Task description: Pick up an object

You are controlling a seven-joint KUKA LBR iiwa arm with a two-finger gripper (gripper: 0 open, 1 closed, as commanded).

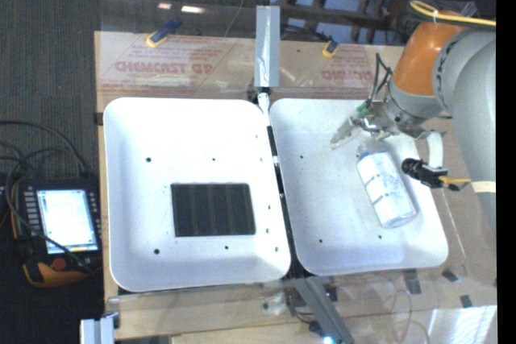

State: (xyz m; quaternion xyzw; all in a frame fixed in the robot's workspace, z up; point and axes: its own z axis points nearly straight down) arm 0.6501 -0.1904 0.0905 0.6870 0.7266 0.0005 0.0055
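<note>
Camera view. Two shallow white bins sit side by side on the tabletop [161, 68]. The right bin [322, 213] holds the bottle [386, 188], a white cylinder with a printed label, lying on its side toward 3 o'clock of the bin floor, its cap end pointing to about 11 o'clock. The left bin [137, 141] holds a dark ribbed pad [213, 209], flat and rectangular, slightly toward 6 o'clock of centre.

The arm [459, 84] enters from 3 o'clock. The gripper [367, 127] sits low over the right bin at about 1 o'clock, just beside the bottle's cap end. Its metal parts are small and cluttered here, so whether it is apart or together cannot be told. Nothing is visibly held.

Procedure, as judged: the bottle is the nearest candidate. A smooth plastic cylinder rolls readily on the slick bin floor. Align the grasp across the body's short axis, at mid-length rather than at the cap, and descend squarely so that contact does not push it toward the 3 o'clock wall. Lift slowly; the glossy label offers little friction.

Both bins are smooth, with rounded corners and small dark holes in the floor. A handheld screen unit [64, 221] lies on the floor at 9 o'clock.
</note>
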